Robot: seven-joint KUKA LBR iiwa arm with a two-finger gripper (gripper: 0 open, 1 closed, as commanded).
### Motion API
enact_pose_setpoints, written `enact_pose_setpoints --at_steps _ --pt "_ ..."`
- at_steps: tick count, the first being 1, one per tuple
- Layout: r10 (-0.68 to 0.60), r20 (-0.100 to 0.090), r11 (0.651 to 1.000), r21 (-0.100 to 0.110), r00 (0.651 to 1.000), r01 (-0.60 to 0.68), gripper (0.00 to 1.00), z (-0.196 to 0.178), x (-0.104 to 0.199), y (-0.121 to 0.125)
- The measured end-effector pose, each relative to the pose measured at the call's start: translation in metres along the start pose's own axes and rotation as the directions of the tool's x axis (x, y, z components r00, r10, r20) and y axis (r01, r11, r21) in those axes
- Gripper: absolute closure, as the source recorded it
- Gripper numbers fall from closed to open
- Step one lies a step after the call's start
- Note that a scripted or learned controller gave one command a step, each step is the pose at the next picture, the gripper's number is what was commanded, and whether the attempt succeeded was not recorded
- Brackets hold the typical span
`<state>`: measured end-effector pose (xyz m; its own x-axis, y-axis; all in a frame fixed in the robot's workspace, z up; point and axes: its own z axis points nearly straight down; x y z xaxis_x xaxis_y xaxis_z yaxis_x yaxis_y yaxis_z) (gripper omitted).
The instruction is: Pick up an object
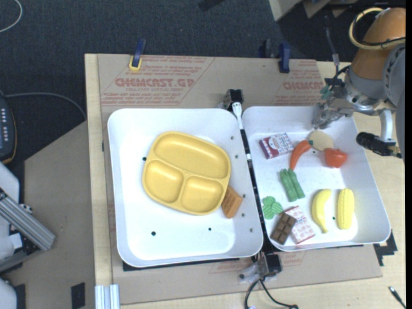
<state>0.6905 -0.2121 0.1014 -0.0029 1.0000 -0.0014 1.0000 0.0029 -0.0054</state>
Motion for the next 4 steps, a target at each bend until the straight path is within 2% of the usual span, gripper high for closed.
enact_pose_setpoints --at_steps 1,2,3,4 --pt "0.004 0.002 1.000 -0.013 1.000 -0.004 1.00 -0.047 0.000 -0.005" --pt "0.001 0.003 1.000 -0.016 1.000 -0.001 1.00 -0.107 -0.004 0.005" --pt "0.002 0.001 1.000 -0.011 1.000 -0.002 1.00 -0.126 -0.004 0.006" --pt "-0.001 -0.003 1.000 -0.003 1.000 0.001 1.00 -0.116 0.038 -0.025"
